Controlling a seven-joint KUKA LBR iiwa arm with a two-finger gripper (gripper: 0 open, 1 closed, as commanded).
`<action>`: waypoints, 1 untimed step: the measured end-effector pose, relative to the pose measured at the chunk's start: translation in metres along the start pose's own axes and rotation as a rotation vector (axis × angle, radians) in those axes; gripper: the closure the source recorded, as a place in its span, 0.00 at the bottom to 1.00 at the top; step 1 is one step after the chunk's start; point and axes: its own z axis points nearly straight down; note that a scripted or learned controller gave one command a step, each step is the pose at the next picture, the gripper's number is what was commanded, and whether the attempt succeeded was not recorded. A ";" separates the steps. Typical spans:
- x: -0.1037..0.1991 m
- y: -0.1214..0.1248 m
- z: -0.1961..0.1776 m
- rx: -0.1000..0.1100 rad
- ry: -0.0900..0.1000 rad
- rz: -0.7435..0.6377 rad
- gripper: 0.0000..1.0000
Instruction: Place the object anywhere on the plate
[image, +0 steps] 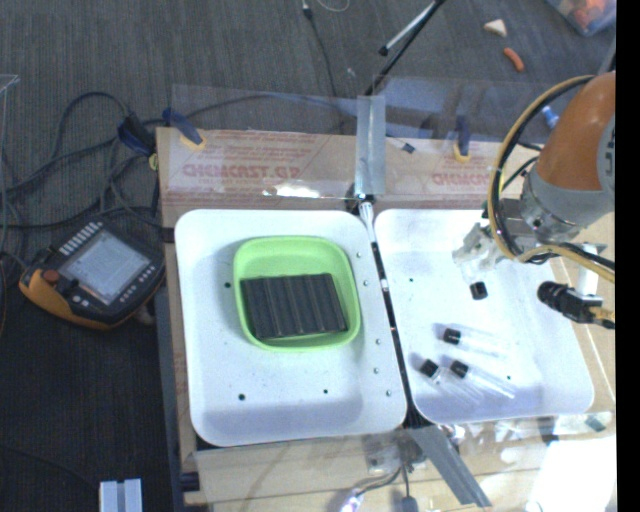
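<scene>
A green square plate (252, 258) lies in the left bin (210, 380), and a dark ribbed rectangular pad (294, 306) rests on it. In the right bin (560, 390) lie several clear tubes with black caps: one (468, 341) in the middle, another (478, 375) below it, and a short one (430, 368) to the left. A small black piece (478, 290) sits just under my gripper (473, 250). The gripper hangs over the upper middle of the right bin, well to the right of the plate. Its tip looks pale and blurred.
The arm with its orange band (582, 130) and cables (575, 300) covers the right bin's upper right. A teach pendant (95, 275) lies on the floor to the left. A cardboard strip (260, 170) runs behind both bins.
</scene>
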 end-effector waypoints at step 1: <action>0.000 0.000 0.000 0.000 0.000 0.000 0.00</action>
